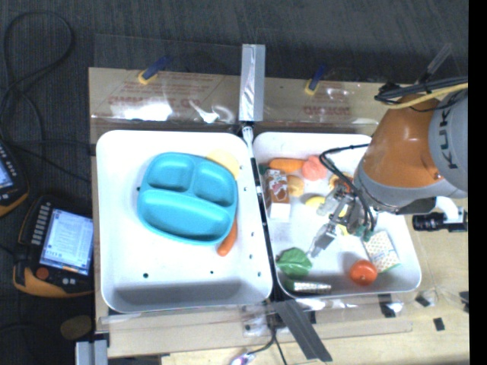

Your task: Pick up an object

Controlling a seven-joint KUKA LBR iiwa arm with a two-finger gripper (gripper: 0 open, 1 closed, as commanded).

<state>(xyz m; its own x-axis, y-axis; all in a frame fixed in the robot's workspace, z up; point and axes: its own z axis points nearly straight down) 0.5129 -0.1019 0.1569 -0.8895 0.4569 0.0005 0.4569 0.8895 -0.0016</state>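
— Claw? Where?
— Gripper [323, 242] low in the right bin [403, 284], right of frame centre, just above the green object [294, 261]. Fingers too blurred to judge; cannot tell about any hold.
— Other pickings?
— Orange ball [363, 273] at lower right, beside a patterned packet [381, 251]. Carrot [287, 165] and pink piece [313, 167] along the bin's top. Blue tray [188, 196] in the left bin [122, 280].

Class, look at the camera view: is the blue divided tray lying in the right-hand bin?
No, the blue divided tray lies in the left bin, while the right bin holds small food items.
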